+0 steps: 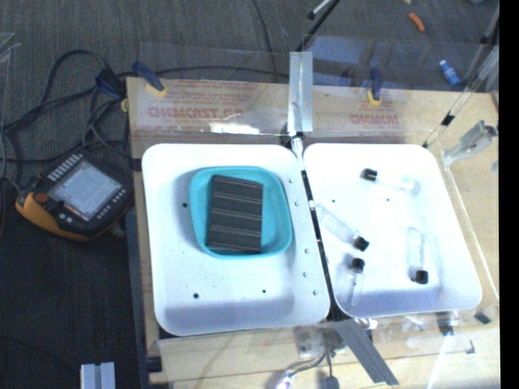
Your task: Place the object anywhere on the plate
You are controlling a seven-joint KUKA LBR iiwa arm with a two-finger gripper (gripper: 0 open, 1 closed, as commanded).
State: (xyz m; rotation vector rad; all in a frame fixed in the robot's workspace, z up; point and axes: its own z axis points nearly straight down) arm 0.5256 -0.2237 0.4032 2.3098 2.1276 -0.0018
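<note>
A dark ribbed block (236, 213) lies flat on the teal plate (280, 217), which sits in the left white bin (174, 282) on the worktop (203, 108). The right bin (454, 290) holds several clear tubes with black caps: one at the far side (388, 180), one near the left wall (342, 228), one nearer still (350, 275), and one toward the right (416, 254). A handheld control pendant (77, 197) rests on the floor to the left. The claw's state cannot be told.
</note>
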